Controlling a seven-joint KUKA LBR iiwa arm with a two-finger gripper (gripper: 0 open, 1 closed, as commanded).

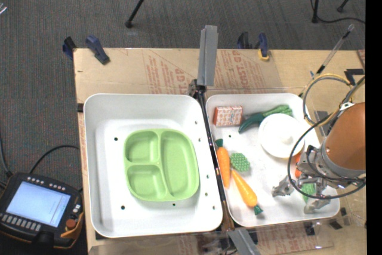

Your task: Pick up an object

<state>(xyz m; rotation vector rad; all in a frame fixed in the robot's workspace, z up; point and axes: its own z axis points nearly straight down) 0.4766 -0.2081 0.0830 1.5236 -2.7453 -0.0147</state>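
My gripper [300,195] is low in the front right corner of the right bin [239,219], under the arm's orange band [352,139]. Its two grey fingers [280,190] stand apart, so it is open. A small green thing [308,189] lies between them, and I cannot tell whether they touch it. A bit of orange [297,173] shows just behind the gripper. Left of it lie two carrots [222,165] [245,189] and a green dotted piece [239,161]. A white plate [280,135], a long green vegetable [265,117] and a small brown box [227,115] sit towards the back.
The left bin [98,188] holds a green three-compartment tray [161,164]. A grey post [207,63] stands behind the divide between the bins. Cables loop at the bench's right edge [316,98]. A teach pendant [39,206] lies on the floor at the left.
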